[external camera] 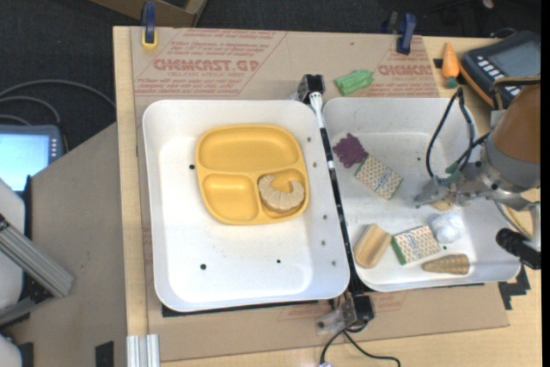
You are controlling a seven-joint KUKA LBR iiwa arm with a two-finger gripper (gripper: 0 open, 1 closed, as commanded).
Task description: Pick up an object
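- The end effector (440, 200) reaches in from the right and sits low inside the right bin (404, 112), near that bin's right side; whether it is open or closed cannot be told, and nothing is visibly held in it.
- Nearest the camera in that bin, a tan cone-shaped piece (446, 264) lies along the front edge, with a green-edged patterned packet (415, 243) just behind it and a tan bread-like wedge (371, 244) to the left.
- A small white object (447, 229) lies just below the end effector.
- Further back lie a patterned square packet (377, 176) and a purple object (350, 149), close together.
- The left bin (172, 211) holds a yellow divided plate (249, 152); a round tan item (282, 192) sits in its front right compartment.
- Beyond the bins, a green object (354, 82) lies on the worktop (215, 56).
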